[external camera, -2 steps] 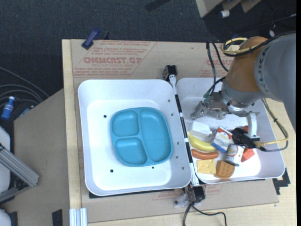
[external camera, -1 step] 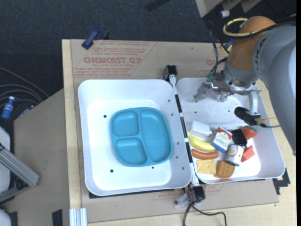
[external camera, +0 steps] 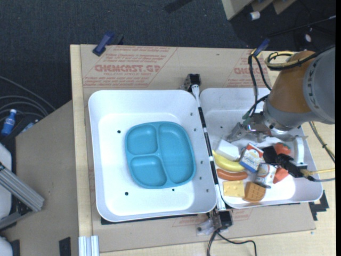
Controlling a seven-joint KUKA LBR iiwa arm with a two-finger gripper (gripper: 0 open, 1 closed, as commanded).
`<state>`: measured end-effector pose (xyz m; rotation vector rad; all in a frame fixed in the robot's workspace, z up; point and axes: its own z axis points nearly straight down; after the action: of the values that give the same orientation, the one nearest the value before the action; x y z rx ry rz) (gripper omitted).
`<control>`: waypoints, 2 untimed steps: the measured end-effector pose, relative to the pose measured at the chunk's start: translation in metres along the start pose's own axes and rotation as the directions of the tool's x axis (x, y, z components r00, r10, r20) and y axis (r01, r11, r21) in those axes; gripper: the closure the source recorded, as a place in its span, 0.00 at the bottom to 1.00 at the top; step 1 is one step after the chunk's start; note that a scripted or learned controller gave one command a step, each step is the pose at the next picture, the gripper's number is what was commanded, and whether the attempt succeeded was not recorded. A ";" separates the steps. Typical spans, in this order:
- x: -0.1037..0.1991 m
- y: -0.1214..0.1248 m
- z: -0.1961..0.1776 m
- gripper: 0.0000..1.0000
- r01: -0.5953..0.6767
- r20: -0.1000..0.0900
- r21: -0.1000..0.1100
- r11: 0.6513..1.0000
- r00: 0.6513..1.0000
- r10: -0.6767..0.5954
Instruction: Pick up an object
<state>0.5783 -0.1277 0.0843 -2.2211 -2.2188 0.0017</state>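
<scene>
A wooden bench [external camera: 133, 68] carries two shallow white bins side by side. The left bin [external camera: 104, 116] holds a blue plate [external camera: 160, 153] with three compartments, lying flat near the bin's middle. The right bin [external camera: 224, 103] holds a cluster of toy food gathered in its near half. In that cluster a yellow banana [external camera: 229, 163] lies on its side by the wall between the two bins, and a white block [external camera: 228, 150] touches it on the far side. Just in front of the banana lies a red sausage [external camera: 232, 174], and in front of that a flat yellow cheese slice [external camera: 233, 188] with a brown cracker [external camera: 254, 192] just beside it on the right. A small red and white carton [external camera: 252, 156] sits tilted to the right of the banana, and a red piece [external camera: 281, 175] lies further right, near the bin's right wall. The arm [external camera: 295, 89] reaches in from the right over the right bin. Its gripper [external camera: 246, 128] is low above the far edge of the cluster, close to the white block and the carton. Whether the gripper is open or closed cannot be told from here, and nothing can be seen held in it.
</scene>
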 end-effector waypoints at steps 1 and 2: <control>0.000 0.001 -0.010 1.00 0.000 0.000 -0.002 1.000 1.000 0.000; 0.000 0.000 -0.010 0.00 0.000 0.000 -0.002 1.000 1.000 0.000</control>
<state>0.5788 -0.1273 0.0944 -2.2225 -2.2194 -0.0009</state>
